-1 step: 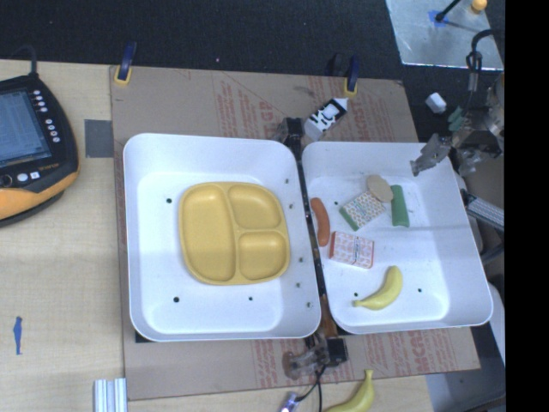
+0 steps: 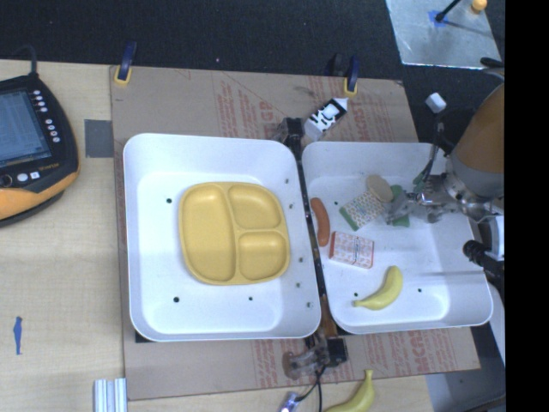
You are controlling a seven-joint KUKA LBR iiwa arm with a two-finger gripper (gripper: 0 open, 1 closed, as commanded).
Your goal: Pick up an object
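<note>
The right bin [image 2: 446, 303] holds a yellow banana [image 2: 382, 290] near its front, a red-and-white packet [image 2: 352, 250] in the middle and a brown sausage [image 2: 320, 220] along its left wall. A green-and-white packet [image 2: 364, 209] and a round tan piece [image 2: 379, 185] lie toward the back. My gripper [image 2: 401, 206] reaches in from the right, low over the bin, just right of the green-and-white packet and the tan piece. The grey arm with its orange band [image 2: 480, 144] stands at the bin's right edge.
The left bin [image 2: 146, 230] carries a yellow divided plate [image 2: 233, 232]. A control pendant [image 2: 30, 144] lies at the far left of the bench. A second banana [image 2: 358, 393] lies outside the bins at the front. A black-and-white object [image 2: 326, 116] sits behind the bins.
</note>
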